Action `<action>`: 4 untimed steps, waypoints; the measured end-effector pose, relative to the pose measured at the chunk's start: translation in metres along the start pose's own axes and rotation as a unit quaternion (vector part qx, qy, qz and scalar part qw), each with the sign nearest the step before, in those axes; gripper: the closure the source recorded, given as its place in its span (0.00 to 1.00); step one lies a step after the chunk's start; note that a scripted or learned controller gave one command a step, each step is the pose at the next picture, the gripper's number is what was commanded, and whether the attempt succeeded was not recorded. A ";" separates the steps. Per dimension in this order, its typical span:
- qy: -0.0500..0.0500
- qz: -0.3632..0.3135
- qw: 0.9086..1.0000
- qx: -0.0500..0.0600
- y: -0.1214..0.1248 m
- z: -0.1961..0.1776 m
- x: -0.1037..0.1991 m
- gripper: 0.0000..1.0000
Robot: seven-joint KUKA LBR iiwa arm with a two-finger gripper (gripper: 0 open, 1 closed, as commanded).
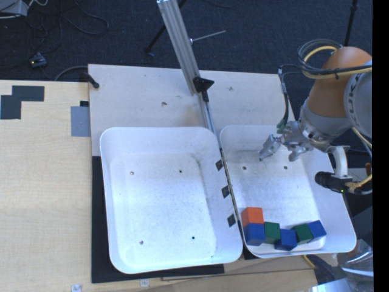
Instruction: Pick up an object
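The blocks sit in a cluster at the near edge of the right bin (285,184): an orange block (252,215) at the cluster's left end, a blue block (254,233) touching it on the near side, then a green block (271,230), a second blue block (285,239), a second green block (302,233) and a third blue block (316,229) running rightward along the bin's near wall. They press so close that some faces hide one another, and where one ends and the next begins is hard to make out.

The gripper (281,149) hangs over the far part of the right bin, well apart from the blocks, its fingers spread with nothing between them. The arm (334,96) behind it is cut off at the right.

The left bin (121,163) lies just beside the right bin, their walls touching along a line of small black clips (225,191). A metal rail (181,41) slants away from the bins' far junction across the white board (146,96). Left of the left bin is a wood table (42,193).
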State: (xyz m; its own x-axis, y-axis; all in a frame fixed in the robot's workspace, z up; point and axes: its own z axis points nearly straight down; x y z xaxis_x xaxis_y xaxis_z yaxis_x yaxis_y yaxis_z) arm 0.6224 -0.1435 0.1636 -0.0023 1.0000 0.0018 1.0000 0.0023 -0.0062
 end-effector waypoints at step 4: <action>0.001 -0.001 1.000 0.001 -0.010 0.050 0.016 0.00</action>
State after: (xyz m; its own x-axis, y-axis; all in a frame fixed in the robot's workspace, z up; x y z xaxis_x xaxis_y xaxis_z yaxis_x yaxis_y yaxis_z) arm 0.6120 -0.1278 0.1133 -0.0033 1.0000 0.0034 1.0000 0.0034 -0.0084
